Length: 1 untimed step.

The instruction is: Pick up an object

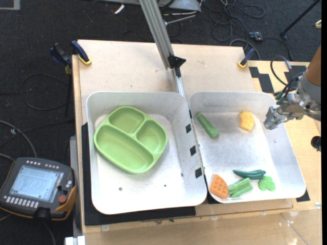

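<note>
Gripper (272, 119) at right bin's (286, 152) far right rim, near corn (247, 120); finger state unclear. Green tray (131, 139) in left bin (102, 188).

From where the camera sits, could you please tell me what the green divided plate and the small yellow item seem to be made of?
The green plate looks like moulded plastic with a smooth, slightly glossy finish: uniform colour, rounded compartment ridges, soft highlights. The yellow item is probably toy food, plastic or rubber, matte with a bumpy surface like corn; it is too small to tell for certain.
</note>
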Motion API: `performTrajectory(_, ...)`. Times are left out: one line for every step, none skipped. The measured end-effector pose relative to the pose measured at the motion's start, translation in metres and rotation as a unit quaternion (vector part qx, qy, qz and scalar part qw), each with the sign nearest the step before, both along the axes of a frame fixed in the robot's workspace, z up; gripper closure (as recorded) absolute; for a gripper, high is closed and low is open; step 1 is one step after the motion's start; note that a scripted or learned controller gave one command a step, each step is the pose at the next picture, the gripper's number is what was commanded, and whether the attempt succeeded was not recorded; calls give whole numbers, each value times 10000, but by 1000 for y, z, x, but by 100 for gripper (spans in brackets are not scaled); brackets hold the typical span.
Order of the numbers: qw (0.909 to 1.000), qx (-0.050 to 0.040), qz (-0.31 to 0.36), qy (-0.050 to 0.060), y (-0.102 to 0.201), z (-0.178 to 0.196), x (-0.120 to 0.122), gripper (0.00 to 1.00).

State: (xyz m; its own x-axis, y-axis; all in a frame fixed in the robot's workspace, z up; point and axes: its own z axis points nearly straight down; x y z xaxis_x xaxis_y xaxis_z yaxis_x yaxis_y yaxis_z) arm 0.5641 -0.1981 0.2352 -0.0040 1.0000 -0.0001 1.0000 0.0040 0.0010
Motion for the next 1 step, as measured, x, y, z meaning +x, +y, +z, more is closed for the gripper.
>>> performTrajectory(10000, 8, 31, -17, 66, 7, 39, 100)
